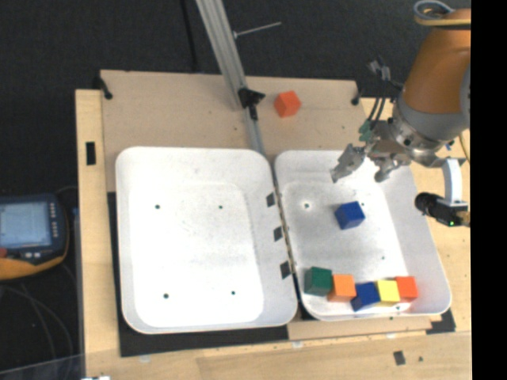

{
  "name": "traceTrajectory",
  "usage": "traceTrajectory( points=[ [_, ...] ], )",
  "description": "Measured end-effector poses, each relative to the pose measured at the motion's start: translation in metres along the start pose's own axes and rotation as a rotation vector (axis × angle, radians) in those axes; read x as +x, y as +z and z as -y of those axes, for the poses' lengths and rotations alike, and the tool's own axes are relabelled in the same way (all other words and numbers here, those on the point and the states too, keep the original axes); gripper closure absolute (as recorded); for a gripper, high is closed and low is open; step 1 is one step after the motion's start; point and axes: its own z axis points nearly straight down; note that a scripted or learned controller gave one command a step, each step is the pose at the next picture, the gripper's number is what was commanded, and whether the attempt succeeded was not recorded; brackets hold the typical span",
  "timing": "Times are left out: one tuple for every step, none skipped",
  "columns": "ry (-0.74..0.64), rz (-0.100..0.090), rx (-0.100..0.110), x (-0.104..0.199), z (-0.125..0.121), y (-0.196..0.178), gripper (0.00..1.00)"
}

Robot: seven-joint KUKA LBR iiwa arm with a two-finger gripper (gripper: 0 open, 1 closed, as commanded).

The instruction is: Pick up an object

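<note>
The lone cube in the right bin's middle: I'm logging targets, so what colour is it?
Blue. The lone cube shows best in the camera view, apart from the others.

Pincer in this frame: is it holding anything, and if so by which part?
Nothing is held. The pincer hangs open above the right bin, with only white bin floor between its fingers; the blue cube lies apart below it.

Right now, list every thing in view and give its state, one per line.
gripper: open, holding nothing, above the right bin's far end
blue cube: loose, alone mid-bin
row of cubes: resting along the right bin's near wall
orange cube: on the bench, outside both bins
</note>
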Motion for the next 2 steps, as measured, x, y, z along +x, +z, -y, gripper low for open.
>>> traceTrajectory(
  points=[
    [0.005,0.002,0.005,-0.055,-0.023,0.129,0.0],
    [0.002,0.002,-0.005,-0.028,-0.005,0.16,0.0]
  ],
)
